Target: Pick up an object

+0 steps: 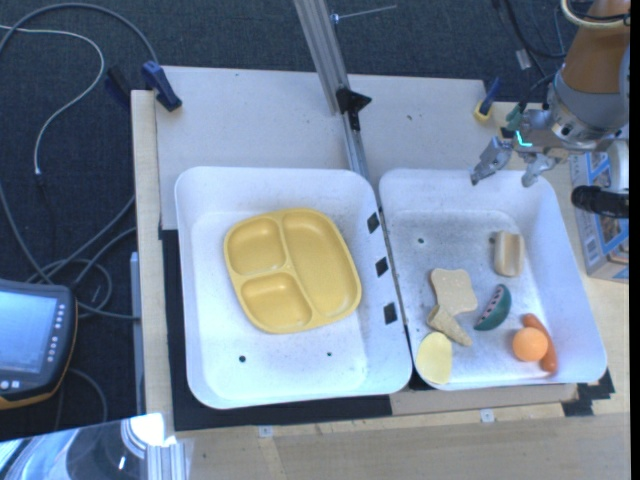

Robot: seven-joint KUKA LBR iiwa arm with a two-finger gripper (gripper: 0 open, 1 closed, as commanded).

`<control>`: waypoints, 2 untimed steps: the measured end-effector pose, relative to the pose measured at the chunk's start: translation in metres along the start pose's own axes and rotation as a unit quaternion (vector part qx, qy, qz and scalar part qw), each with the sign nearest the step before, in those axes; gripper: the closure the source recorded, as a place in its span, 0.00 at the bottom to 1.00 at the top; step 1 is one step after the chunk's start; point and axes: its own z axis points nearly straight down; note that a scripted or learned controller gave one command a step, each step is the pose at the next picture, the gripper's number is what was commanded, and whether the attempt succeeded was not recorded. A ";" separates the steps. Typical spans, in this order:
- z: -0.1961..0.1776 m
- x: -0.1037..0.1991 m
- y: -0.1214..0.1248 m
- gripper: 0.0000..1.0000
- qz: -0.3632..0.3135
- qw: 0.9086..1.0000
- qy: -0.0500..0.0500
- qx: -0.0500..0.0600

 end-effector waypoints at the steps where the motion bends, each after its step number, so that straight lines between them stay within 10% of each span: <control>1: 0.063 0.001 -0.005 0.00 0.001 1.000 0.001 0.003; 2: 0.115 0.002 -0.006 0.00 0.000 1.000 0.001 0.003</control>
